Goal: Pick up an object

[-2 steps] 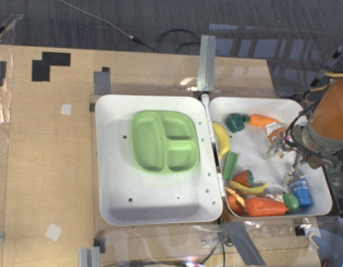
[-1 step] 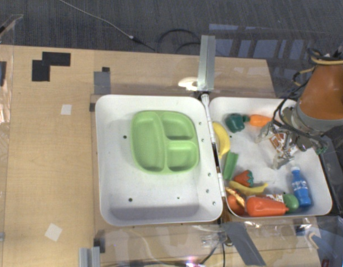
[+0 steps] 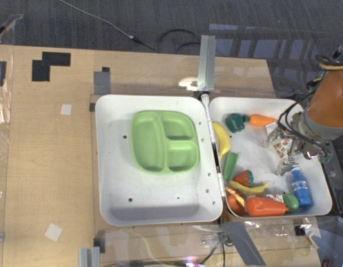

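Reaching in from right, grey arm with orange band hung over right shallow white bin. Two-finger gripper sat low near bin's right side, just above blue plastic bottle; jaw state: cannot tell, metal parts blurred together. Right bin also held yellow toy banana, orange toy carrot with green top, green toy pepper, red-orange toy vegetable. Left shallow white bin held light green divided plastic tray.
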Controlling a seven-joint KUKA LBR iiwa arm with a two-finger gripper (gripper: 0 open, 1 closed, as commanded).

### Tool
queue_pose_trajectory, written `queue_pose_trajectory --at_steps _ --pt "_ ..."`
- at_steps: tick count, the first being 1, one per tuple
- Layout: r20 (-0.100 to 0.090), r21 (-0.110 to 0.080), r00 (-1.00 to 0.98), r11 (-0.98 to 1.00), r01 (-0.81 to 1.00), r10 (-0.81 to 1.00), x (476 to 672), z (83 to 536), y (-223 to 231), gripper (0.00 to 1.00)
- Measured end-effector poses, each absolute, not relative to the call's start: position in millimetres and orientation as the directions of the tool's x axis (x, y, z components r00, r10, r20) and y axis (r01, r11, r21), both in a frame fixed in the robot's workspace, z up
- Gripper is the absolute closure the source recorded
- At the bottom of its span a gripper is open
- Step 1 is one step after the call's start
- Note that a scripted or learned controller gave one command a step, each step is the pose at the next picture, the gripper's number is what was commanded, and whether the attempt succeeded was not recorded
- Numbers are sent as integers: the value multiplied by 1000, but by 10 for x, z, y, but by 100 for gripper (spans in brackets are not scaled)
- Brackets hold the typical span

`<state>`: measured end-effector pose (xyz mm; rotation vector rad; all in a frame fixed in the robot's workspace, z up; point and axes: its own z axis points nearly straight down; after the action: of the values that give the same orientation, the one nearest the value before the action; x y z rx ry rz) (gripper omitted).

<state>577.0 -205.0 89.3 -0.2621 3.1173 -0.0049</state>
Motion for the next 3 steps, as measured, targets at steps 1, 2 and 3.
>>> queue_pose_trajectory --at_steps 1,2,3 --pt "-14 -5 -986 986 -164 -164 5385 902 -2058 0" --pt "-13 -2 -994 994 -107 -107 6025 886 -2032 0" --pt "-29 -8 -993 994 -111 -111 6075 1053 -2032 100"
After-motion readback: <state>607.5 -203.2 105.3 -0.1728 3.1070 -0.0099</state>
